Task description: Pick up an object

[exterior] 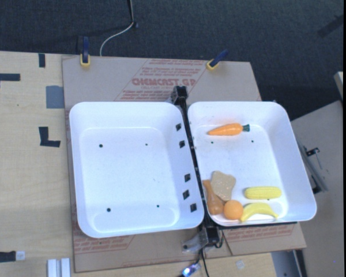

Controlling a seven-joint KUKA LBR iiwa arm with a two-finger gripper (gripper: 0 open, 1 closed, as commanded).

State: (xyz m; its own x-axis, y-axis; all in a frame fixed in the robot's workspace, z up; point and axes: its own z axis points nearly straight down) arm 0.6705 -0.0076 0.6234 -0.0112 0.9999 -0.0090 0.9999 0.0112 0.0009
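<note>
The right bin [277, 117] holds several toy foods. An orange carrot [226, 130] lies near its back. At its front, a tan bread slice [223, 184] leans on an orange-brown piece [212, 199]. An orange ball [233, 210] sits just in front of them. To the right lie a yellow corn cob [262, 193] and a yellow banana [258, 213] by the front wall.
The left bin [81, 154] sits beside the right one, joined by a black clip strip [184, 149]. Both rest on a cardboard sheet [155, 79] clamped at its back corners. A white cable [118, 30] runs off the back.
</note>
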